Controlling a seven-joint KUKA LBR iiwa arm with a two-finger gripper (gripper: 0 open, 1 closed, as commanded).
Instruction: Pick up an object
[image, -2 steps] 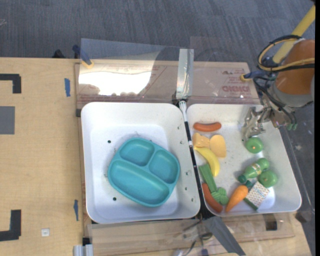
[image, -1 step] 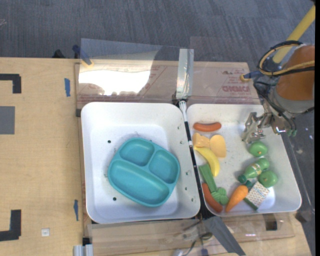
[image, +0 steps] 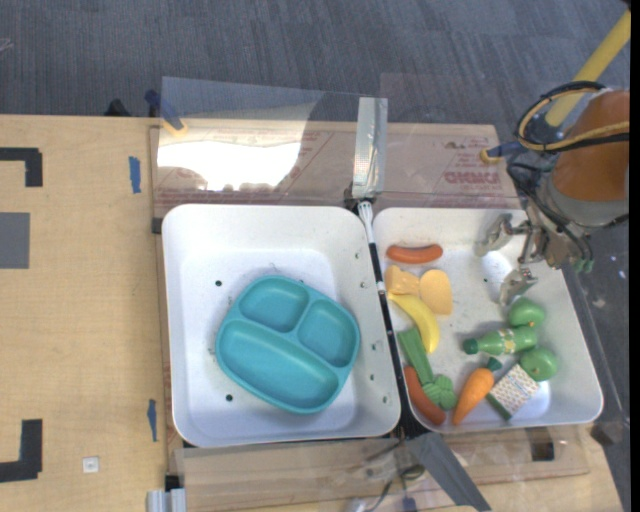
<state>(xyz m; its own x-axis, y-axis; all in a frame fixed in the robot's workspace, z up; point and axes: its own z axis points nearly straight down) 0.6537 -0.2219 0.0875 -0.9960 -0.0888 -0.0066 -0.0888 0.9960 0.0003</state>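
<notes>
Grey carpet is showing beyond a tan wooden bench, which is bearing two shallow white bins side by side. Sitting in the left bin is a teal divided plate, lying flat and slightly turned, near the bin's middle. Moving rightward, the right bin is holding a scatter of toy food. Along its left side a red sausage is lying at the top, with a yellow banana just below it and an orange carrot pointing down toward the front wall. Further right, green vegetable pieces are clustering near the far side, and a small patterned packet is resting beside the carrot. Above the bin's upper right area the gripper is hanging over bare white floor, just above the green pieces; its metal fingers are standing apart with nothing between them.
</notes>
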